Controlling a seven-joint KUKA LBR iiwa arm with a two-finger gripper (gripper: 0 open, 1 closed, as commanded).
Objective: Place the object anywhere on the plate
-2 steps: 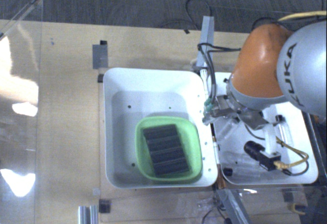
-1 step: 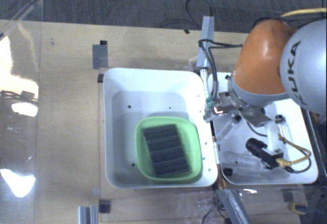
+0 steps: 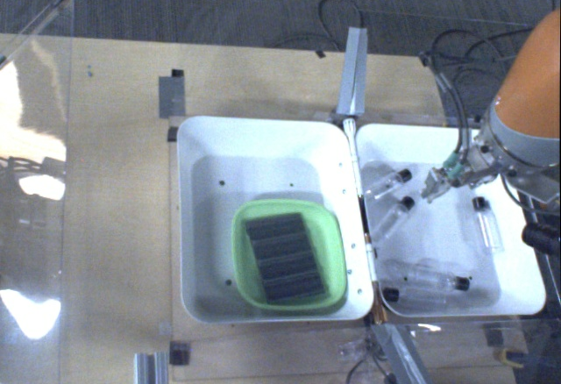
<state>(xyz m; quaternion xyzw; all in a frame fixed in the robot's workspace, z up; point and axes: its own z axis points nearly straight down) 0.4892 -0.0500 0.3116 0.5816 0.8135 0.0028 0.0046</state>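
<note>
Vials: several clear tubes with dark caps are lying loose in the right bin [image 3: 526, 290], among them one near the left wall [image 3: 388, 183], one at the far right [image 3: 487, 224] and a long one along the front [image 3: 428, 279].
Plate: a green plate [image 3: 329, 229] is sitting in the left bin [image 3: 202, 198], carrying a dark ribbed block [image 3: 282, 258].
Gripper: the gripper [image 3: 436, 185] is hanging low over the right bin's back half, just beside the upper vials; nothing is showing between its fingers, and whether they are spread or closed cannot be told.
Doing it well: likely picking first, so centring over one tube, crosswise to it, is looking wise.
</note>
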